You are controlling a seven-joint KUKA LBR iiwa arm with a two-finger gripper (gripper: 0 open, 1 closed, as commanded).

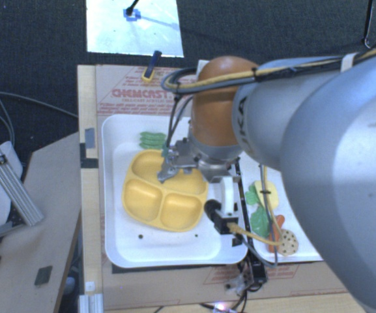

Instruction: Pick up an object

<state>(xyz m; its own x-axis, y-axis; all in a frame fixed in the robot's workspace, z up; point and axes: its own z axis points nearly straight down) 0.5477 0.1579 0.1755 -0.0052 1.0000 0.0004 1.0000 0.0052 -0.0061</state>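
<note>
yellow 3-part plate (163,197) lies under the gripper (169,167), green item (152,139) just behind it; pincer opening i cannot tell.

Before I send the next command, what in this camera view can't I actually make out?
- Gripper: its tip is small and dark over the yellow divided plate; whether it touches the plate is unclear.
- Right bin: mostly covered by the arm; toys are partly visible.
- Green item: partly hidden behind the plate's far rim.
</note>
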